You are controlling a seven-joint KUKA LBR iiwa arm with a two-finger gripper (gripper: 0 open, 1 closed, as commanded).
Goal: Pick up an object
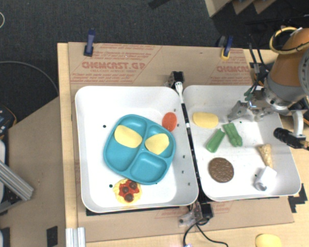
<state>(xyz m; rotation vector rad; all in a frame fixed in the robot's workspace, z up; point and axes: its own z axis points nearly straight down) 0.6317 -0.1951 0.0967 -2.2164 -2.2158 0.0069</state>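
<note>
Counter (144, 60) fills mid-frame, brown board top. On it two white bins: left bin (87, 138), right bin (288, 187).

Left bin: blue divided tray (136, 161) at centre with two yellow pieces (127, 136) in its upper compartments. Orange-red item (169, 120) sits just beside the tray's upper right edge. Small pizza toy (126, 190) touches the tray's lower left edge.

Right bin, large to small: brown round cookie (221, 169) lower centre, yellow oval piece (205, 119) upper left, two green pieces (223, 136) angled together in a V just below it, tan cone-like bit (265, 154) to the right, small white-grey item (265, 178) lower right.

Arm (291, 68) comes in at upper right of the frame, orange band visible. Tool (245, 108) sits over the upper part of the right bin, above and right of the green pieces, well clear of the cookie.

Step, as you'd judge it: approach, nothing picked yet. Nearest candidates are the green pieces and the yellow oval. Next move calls for shifting down-left in the frame, lining up over one piece, then dropping to it.

Tool state: you cannot tell how far apart it stands, too small and cluttered. Nothing seen pinched in it; not clearly touching any object.
</note>
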